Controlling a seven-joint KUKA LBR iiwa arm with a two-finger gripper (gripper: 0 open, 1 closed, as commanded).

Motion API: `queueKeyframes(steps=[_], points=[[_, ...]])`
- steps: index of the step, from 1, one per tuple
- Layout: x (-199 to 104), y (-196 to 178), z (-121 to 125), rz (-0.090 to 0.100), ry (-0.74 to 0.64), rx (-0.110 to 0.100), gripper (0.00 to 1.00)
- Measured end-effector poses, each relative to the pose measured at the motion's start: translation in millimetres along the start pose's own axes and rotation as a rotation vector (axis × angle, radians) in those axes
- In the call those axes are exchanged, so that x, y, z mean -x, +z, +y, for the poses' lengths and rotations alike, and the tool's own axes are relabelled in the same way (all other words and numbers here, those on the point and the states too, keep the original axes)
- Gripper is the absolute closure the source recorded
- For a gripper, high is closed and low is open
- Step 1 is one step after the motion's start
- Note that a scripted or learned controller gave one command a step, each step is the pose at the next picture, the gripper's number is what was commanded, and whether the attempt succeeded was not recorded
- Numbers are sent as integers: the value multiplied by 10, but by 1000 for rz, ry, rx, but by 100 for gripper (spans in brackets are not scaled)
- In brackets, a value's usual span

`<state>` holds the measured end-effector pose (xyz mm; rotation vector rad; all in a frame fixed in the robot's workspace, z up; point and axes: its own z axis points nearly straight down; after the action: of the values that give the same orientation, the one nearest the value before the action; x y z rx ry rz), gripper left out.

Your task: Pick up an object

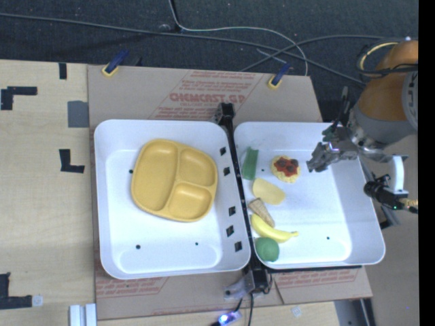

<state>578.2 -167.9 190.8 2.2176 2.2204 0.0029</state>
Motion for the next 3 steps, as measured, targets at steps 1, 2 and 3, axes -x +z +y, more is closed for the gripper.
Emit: queueKeyframes(steps=[1, 2, 3], points=[[-90, -556, 70, 0, -2, 1, 100], [-633, -417, 164, 2, -5, -5, 100], [-1129, -493, 256, 3, -6, -4, 100]])
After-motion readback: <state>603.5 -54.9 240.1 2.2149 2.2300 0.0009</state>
